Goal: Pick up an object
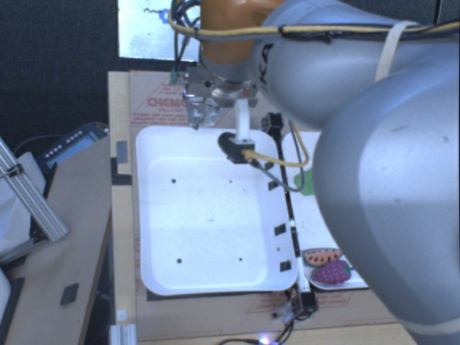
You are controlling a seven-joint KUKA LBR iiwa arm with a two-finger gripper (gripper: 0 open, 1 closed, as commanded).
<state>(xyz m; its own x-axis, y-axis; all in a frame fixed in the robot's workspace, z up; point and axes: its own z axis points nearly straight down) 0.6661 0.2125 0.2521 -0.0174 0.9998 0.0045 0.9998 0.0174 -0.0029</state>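
Grey arm (374, 121) bulk fills my feed from twelve to five o'clock and hides most of the right bin (305, 228), so I can make out only a slice of watermelon (321, 256) and a bunch of purple grapes (330, 271) at its five o'clock corner, plus a green scrap (307, 182) peeking out beside the arm. My end effector (205, 112) hangs at the twelve o'clock rim of the left bin (208, 214), on the cardboard-covered surface (154, 99). Its state I cannot tell, and I see nothing held.
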